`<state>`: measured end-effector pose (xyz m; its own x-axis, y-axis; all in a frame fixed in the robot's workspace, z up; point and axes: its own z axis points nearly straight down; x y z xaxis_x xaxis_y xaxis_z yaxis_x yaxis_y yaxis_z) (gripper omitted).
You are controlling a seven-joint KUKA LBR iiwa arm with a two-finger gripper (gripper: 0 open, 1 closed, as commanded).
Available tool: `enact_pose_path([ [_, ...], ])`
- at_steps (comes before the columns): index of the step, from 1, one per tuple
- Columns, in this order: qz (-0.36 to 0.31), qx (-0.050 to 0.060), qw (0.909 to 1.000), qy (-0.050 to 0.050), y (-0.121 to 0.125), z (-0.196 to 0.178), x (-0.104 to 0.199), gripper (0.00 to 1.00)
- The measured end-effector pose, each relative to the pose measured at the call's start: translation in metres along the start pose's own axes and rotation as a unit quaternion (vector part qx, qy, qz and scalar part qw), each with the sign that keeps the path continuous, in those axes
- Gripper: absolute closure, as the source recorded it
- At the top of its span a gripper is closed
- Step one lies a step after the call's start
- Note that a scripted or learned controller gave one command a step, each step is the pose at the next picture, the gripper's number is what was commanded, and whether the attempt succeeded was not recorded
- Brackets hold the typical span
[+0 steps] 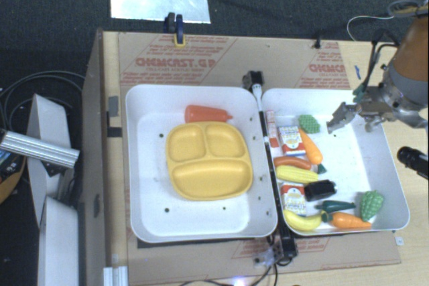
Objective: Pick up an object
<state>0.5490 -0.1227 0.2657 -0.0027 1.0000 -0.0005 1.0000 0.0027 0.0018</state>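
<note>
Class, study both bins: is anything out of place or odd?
Mostly tidy. One oddity: an orange toy lies alone behind the yellow plate in the left bin, while every other toy crowds the right bin.

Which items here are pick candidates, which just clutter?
Job: gripper over the right bin; in that bin: carrot, broccoli, two bananas, black block, small cartons.

Lying about: yellow divided plate, orange piece behind it, clamp, cables.
</note>
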Motion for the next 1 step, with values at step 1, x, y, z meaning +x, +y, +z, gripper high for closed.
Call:
enact_pose_path([
  [1, 0.001, 0.001, 1.0, 0.0, -0.0415, 0.0856, -0.0098, 0.0],
])
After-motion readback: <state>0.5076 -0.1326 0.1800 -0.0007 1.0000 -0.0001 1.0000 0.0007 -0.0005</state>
